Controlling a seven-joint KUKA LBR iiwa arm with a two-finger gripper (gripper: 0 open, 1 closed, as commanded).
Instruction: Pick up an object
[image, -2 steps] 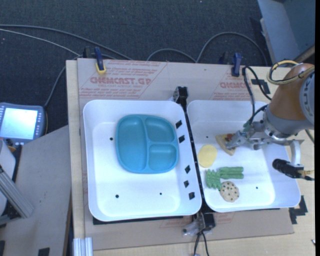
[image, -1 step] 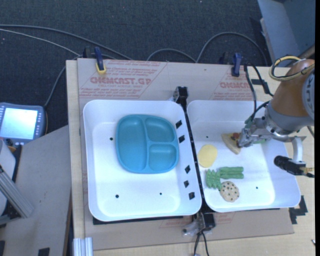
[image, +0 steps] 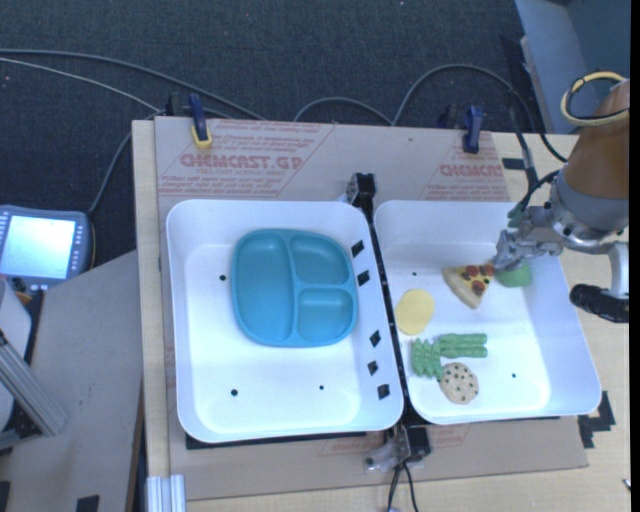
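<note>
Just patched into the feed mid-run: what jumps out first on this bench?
The blue divided plate stands out, lying alone in the left bin. The right bin holds a cluster of toy food: a pizza slice, a yellow piece, green pieces and a cookie. The gripper is down at the pizza slice's right end, beside a small green item.

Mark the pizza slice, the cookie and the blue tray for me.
pizza slice (image: 466, 284), camera view, middle of the wedge.
cookie (image: 459, 382), camera view, centre of its top.
blue tray (image: 294, 287), camera view, central divider ridge.
</note>
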